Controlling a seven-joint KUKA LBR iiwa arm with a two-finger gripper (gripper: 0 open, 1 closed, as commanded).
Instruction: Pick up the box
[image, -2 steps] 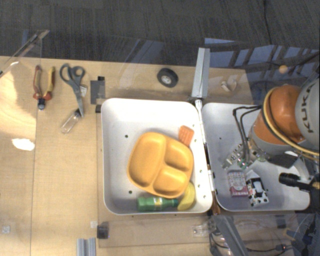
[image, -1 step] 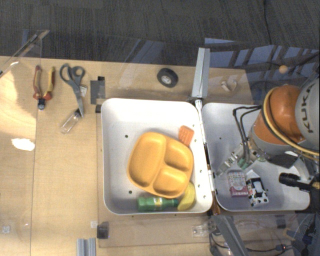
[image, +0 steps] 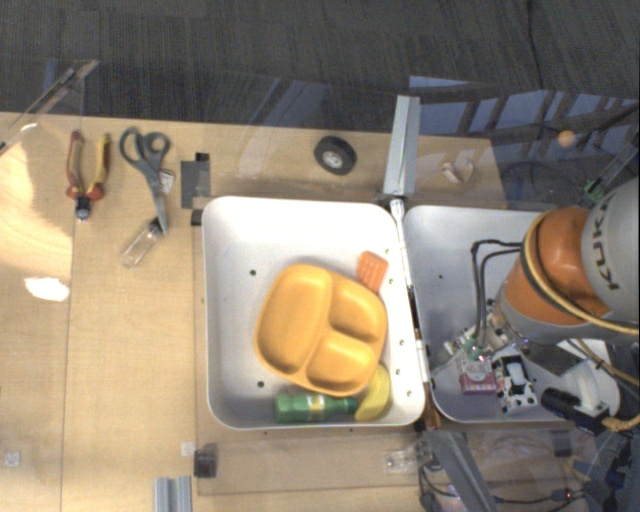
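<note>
Box (image: 476, 377): small, pinkish, low in the right bin (image: 450, 240), near its front wall, right under my pincer (image: 490, 372). Pincer state: could not tell.

Risk: box near the wall; fingers might catch the rim or slip off.

Left bin (image: 230, 300): yellow divided tray (image: 320, 328), orange block (image: 372, 268), green bottle (image: 312, 405), yellow fruit (image: 376, 396).

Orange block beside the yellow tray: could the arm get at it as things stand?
Probably, though tightly. The orange block lies uncovered in the left bin, but the yellow tray crowds one side and the bin wall is close on the other. The gripper is over the right bin.
</note>
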